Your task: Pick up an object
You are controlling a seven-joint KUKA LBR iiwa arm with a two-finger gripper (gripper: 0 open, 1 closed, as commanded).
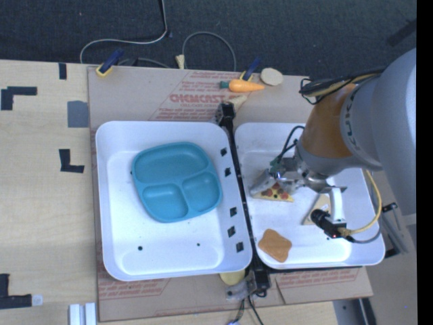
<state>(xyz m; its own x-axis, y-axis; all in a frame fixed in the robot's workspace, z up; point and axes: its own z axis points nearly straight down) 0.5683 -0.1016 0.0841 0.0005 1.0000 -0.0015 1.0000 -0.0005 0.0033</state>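
Note:
My gripper (272,179) hangs low in the right bin (304,256), its metal fingers pointing left. A toy pizza slice (277,194) with red and yellow toppings lies right under the fingertips, touching or nearly so. Whether it is between the fingers I cannot tell. A tan bread-like piece (275,245) lies near the right bin's front edge, apart from the gripper. A blue divided plate (177,181) rests in the left bin (118,249).
A toy carrot (244,85) and a pale round piece (272,76) lie on the cardboard behind the bins. Black clips run along the divider (234,195) between the bins. Cables trail from the wrist over the right bin's right side.

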